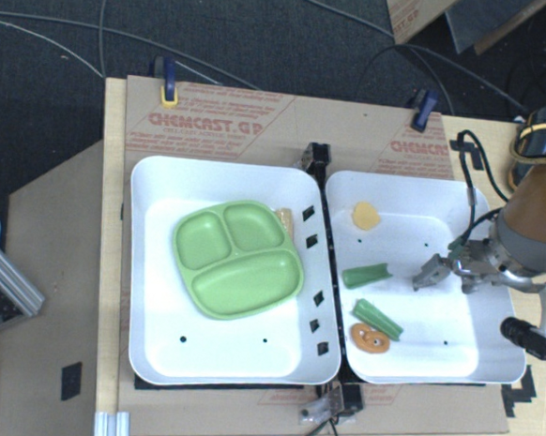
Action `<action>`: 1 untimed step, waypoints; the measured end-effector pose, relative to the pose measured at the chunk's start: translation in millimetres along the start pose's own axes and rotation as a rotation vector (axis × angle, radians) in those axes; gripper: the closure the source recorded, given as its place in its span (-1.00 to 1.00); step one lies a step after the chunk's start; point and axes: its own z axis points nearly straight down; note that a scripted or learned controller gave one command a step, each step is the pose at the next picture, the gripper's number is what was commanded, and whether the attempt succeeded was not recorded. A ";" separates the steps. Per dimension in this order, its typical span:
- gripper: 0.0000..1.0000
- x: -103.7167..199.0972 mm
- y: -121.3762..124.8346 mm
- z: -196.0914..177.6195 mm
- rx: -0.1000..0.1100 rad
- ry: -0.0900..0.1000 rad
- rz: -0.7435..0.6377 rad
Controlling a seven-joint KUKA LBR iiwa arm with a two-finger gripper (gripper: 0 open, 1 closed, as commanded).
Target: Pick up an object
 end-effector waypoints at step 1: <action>-1.00 0.8 -0.7 47.5 -0.001 0.000 -0.001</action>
